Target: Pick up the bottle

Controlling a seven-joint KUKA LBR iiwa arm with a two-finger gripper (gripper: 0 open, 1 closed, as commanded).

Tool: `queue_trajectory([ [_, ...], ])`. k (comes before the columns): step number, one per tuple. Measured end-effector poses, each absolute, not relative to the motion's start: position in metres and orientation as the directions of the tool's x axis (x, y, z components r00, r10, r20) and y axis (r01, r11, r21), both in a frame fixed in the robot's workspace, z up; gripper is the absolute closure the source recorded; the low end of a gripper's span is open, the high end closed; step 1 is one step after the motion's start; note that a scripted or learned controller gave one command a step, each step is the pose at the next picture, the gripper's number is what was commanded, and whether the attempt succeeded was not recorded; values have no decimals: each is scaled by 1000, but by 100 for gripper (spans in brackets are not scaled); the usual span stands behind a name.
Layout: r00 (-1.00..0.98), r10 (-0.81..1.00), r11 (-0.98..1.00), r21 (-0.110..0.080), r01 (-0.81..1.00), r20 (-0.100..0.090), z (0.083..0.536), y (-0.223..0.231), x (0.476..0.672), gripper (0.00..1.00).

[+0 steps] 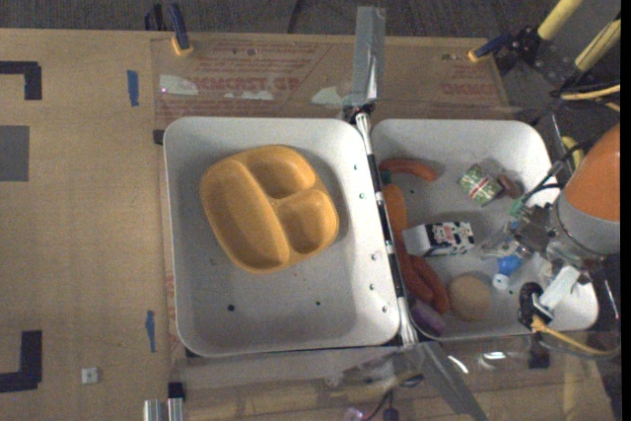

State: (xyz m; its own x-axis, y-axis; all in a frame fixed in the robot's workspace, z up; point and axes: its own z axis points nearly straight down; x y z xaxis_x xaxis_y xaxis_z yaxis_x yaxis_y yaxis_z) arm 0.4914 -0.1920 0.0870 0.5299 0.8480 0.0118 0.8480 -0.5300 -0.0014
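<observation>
A small object with a blue part (508,263) and a white end, likely the bottle, lies in the right bin (449,135) near its right side. My gripper (517,245) is low in that bin, directly over or against this object. The grey arm with its orange band (597,187) comes in from the right and hides part of the object. Contact between the gripper and the object cannot be made out.
The right bin also holds a black-and-white carton (440,238), a green and red can (480,183), sausages (409,169), an orange carrot (395,208) and a brown potato (470,297). A yellow divided plate (268,207) lies in the left bin (197,311).
</observation>
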Motion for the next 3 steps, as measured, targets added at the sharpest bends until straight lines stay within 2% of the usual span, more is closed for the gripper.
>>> queue_trajectory([
  [1, 613, 790, -613, -1, 790, -1, 175, -186, 483, 0],
  [2, 581, 814, -581, 0, 814, 7, 87, -191, 515, 0],
  [3, 581, 814, -581, 0, 814, 6, 96, -191, 515, 100],
])
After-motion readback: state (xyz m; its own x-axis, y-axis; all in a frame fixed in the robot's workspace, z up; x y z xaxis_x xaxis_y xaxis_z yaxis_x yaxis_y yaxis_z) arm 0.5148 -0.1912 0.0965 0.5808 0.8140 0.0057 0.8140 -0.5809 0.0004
